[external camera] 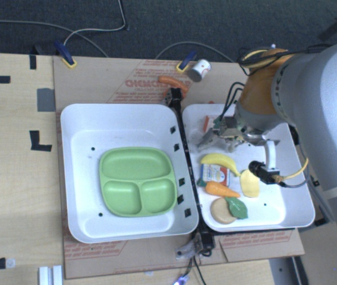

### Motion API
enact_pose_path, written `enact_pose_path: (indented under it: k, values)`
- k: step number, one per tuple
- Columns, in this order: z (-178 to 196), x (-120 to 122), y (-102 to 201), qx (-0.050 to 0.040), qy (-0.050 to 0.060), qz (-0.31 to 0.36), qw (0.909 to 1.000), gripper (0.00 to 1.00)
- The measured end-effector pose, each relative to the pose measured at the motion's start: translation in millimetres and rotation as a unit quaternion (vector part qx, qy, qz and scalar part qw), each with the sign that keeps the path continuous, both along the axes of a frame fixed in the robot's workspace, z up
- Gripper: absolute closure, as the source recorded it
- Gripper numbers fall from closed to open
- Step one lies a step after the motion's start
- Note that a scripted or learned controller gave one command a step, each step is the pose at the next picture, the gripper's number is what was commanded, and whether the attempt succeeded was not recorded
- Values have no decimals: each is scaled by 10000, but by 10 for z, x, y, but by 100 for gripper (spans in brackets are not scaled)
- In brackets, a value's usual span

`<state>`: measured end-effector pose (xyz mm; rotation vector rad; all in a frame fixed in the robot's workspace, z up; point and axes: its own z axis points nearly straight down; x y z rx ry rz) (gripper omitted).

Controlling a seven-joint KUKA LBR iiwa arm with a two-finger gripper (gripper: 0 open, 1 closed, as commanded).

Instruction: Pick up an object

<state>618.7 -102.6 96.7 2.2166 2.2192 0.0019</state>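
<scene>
A grey KUKA arm reaches into the right bin [299, 218], its gripper [219, 134] low near the bin's far-left corner; whether it grips anything cannot be told. Nearby lie one banana [219, 160], one small carton [214, 173], one carrot [221, 189], one yellow piece [250, 183], one tan round [220, 211] and one green leaf [238, 207]. The left bin [79, 159] holds one green divided plate [137, 180].

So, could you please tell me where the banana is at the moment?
The banana lies in the right-hand bin of the camera view, near its left wall, just above the small carton and the carrot.
</scene>
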Motion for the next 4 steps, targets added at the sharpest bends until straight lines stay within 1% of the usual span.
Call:
enact_pose_path:
  k: [1, 2, 3, 4]
  values:
    - [-100, -608, -169, 5, 8, -7, 10000, 0]
    - [-98, -786, -36, -3, -15, -5, 10000, 0]
    - [-102, -376, -3, 7, -3, 2, 10000, 0]
    - [-103, -1102, -148, 3, 9, -10, 10000, 0]
